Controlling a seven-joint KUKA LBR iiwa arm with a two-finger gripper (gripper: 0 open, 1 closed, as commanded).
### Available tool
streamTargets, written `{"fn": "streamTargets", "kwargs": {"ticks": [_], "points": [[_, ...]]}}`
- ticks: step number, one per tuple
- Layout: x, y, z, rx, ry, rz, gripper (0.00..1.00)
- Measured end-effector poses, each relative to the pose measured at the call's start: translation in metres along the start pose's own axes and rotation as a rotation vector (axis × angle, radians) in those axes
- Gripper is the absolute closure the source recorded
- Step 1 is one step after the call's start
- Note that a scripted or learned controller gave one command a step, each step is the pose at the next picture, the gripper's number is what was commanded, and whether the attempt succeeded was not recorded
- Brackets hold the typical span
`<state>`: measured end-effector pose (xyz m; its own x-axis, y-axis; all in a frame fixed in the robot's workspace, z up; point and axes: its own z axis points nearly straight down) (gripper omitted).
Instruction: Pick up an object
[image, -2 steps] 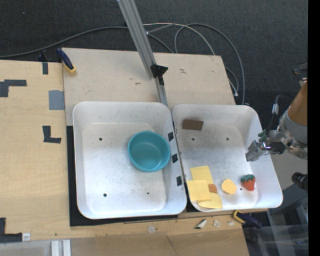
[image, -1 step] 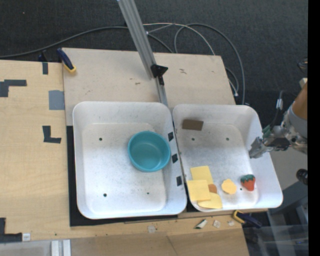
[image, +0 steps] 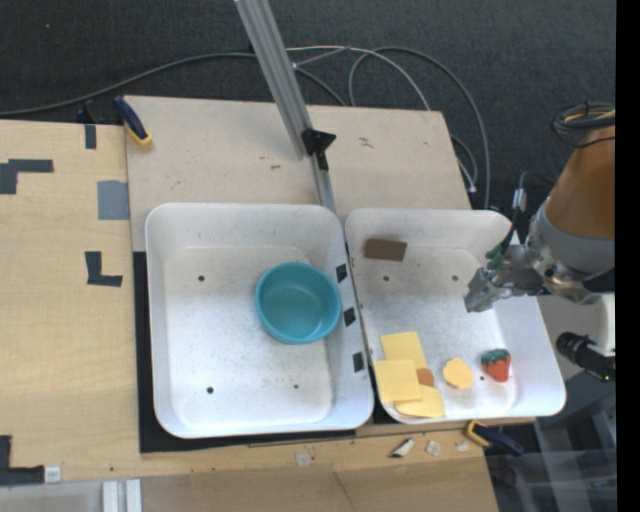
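Note:
My gripper (image: 484, 292) hangs over the right side of the right bin (image: 440, 245), above the bin floor, with nothing seen between its fingers. Below it, near the bin's front, lie a red strawberry-like toy (image: 496, 364), a small round orange piece (image: 458, 375), yellow flat blocks (image: 405, 375) and a tiny brown piece (image: 426, 377). A brown flat block (image: 385, 249) lies near the back of that bin. A teal bowl (image: 297, 302) sits in the left bin (image: 190, 250).
A metal pole (image: 285, 90) slants across the bench's back toward the divide between the bins. Cables (image: 420, 70) loop behind the right bin. A blue-yellow clamp (image: 133, 122) sits at the board's back left corner.

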<state>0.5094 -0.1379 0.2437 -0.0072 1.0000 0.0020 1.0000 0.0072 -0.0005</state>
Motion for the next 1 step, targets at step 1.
{"fn": "streamTargets", "kwargs": {"ticks": [1], "points": [[0.0584,0.0032,0.0126,0.002,0.0,0.0,1.0]]}}
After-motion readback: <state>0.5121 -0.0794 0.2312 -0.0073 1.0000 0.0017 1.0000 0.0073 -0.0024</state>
